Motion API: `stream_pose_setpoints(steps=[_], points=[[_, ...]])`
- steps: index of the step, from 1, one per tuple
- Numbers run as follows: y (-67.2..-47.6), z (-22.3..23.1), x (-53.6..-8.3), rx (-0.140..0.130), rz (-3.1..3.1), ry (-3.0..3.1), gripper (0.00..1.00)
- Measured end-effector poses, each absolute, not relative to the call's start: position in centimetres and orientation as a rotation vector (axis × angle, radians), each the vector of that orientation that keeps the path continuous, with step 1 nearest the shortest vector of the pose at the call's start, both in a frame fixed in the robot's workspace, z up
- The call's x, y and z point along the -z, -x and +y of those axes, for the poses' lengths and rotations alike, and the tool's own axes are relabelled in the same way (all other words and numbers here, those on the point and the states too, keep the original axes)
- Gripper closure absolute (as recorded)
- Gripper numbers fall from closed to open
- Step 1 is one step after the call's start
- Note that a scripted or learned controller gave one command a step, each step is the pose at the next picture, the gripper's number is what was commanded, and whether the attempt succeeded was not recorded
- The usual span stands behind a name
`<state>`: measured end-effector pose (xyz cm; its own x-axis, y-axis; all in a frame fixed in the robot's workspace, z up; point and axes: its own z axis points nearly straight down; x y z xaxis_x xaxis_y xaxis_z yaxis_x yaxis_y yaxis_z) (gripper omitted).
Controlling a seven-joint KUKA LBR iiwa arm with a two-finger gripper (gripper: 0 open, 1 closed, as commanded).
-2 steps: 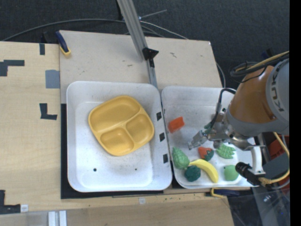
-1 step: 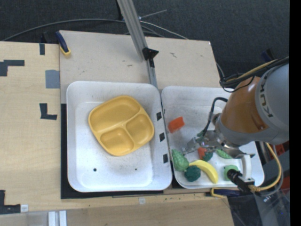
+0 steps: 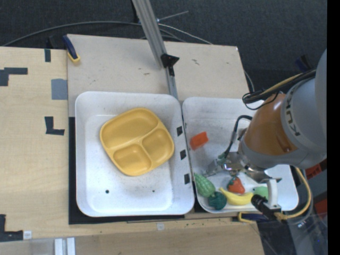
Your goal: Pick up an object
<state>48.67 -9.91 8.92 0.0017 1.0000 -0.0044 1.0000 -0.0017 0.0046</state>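
Note:
In the right bin lie an orange block, a green ridged vegetable, a dark teal piece, a yellow banana and a small red-orange piece. My gripper hangs low over the bin's middle, just above the red-orange piece and right of the green vegetable. The metal fingers point down-left; I see nothing clearly between them. The arm's orange band and grey body cover the bin's right side.
The left bin holds a yellow three-section plate. A grey metal pole slants in from the top to the bins' divide. A cable loops by the right bin's front edge.

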Motion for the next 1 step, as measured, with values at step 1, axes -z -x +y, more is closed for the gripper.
stream_pose_setpoints(steps=[1], points=[[-48.61, -9.78, -9.92, 0.0, 2.219, -2.219, 1.0]])
